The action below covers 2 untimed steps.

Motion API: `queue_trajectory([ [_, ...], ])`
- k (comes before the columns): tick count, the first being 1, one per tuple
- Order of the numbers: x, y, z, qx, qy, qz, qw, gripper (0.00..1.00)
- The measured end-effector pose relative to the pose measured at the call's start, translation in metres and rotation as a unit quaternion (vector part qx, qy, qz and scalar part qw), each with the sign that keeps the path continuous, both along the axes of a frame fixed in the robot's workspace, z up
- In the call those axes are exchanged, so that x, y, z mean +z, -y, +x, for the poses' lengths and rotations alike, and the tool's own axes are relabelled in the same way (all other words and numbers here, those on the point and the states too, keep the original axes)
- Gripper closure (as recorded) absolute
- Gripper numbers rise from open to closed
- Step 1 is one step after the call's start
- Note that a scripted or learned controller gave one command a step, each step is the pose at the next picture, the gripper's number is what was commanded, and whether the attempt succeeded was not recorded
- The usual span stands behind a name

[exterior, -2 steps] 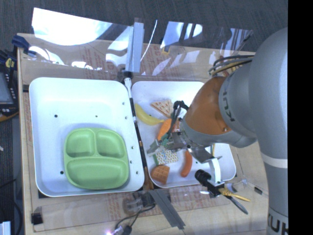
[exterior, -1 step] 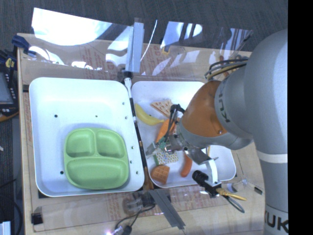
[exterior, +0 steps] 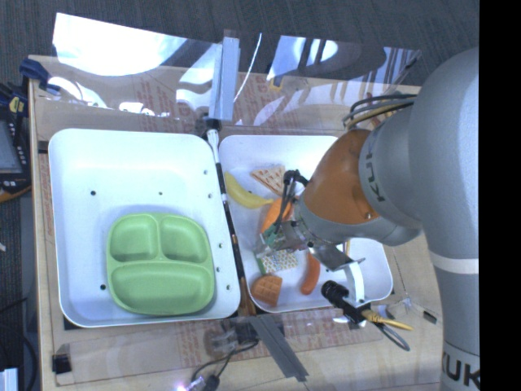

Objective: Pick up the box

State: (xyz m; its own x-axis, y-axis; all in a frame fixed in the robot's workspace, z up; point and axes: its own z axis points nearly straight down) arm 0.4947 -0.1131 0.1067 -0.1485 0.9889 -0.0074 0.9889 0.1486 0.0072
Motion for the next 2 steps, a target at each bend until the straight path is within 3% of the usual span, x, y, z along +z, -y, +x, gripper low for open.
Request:
queue_trajectory([
  [1, 0.0004, 0.0018, -0.0001, -0.001, 0.000, -0.0016, 1.0000, 0.00],
  [2, 0.0095, 0.0004, 0.0004, 0.002, 0.000, -0.0008, 1.0000, 1.00],
])
